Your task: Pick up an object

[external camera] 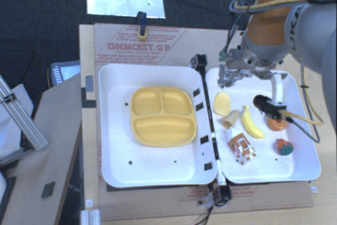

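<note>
Nearest us, the carton (241, 147) and a red-green toy (284, 147) sit at the front of the right bin (305, 166). Behind them lie the banana (251, 123), cone (228, 120) and yellow slice (222, 104), all on the floor. Left bin (113, 166) holds the yellow tray (160, 116). At the back, the gripper (227, 80) hangs over the slice's corner; open or closed, I cannot tell. Nothing's lifted, so I'd say the pick hasn't begun.

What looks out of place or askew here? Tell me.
Nothing looks spilled or damaged. The yellow tray lies flat in the left bin; the banana, carton and other small items lie loosely scattered in the right bin, below the hand.
</note>
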`<state>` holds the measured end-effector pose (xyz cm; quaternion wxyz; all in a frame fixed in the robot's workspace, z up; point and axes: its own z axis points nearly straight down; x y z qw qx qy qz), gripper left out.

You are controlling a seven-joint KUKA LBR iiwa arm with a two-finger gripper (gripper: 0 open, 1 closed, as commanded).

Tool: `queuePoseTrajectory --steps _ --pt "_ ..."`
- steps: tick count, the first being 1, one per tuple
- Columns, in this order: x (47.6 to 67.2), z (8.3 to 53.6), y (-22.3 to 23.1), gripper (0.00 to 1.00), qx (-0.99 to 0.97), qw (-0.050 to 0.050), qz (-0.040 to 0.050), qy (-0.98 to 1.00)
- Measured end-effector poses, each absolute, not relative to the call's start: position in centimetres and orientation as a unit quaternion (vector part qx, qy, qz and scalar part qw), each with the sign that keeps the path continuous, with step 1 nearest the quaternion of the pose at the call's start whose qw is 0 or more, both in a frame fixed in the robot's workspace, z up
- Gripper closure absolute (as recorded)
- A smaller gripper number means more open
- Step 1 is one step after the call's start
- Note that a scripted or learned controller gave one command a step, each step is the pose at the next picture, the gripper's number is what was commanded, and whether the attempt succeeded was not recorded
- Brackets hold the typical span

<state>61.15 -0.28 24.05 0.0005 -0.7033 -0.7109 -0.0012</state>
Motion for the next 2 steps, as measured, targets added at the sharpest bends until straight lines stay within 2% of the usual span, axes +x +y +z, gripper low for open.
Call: queuePoseTrajectory --steps 2 --pt "60.6 24.0 10.5 1.0 -0.704 0.0 -0.0011 -0.71"
